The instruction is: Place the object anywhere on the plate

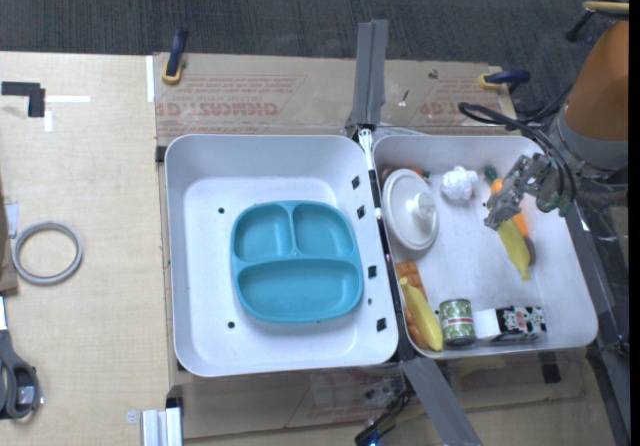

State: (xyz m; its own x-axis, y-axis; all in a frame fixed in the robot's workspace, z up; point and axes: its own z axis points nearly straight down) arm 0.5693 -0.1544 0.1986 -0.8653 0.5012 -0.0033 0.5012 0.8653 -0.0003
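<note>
A blue divided plate (pixel 297 262) lies in the middle of the left bin (pixel 190 234). My gripper (pixel 503 210) is low over the right bin (pixel 560 334), near its right side. Just below it lies a yellow banana-like object (pixel 516 248) with an orange piece (pixel 520 225) at its upper end. The gripper's tip is at or just above that upper end, and I cannot tell whether they touch.
The right bin also holds a white lidded bowl (pixel 411 208), a white crumpled lump (pixel 458 183), a green can (pixel 456 322), a yellow and orange piece (pixel 419 314) and a small printed box (pixel 519 321). A tape roll (pixel 45 252) lies on the bench at left.
</note>
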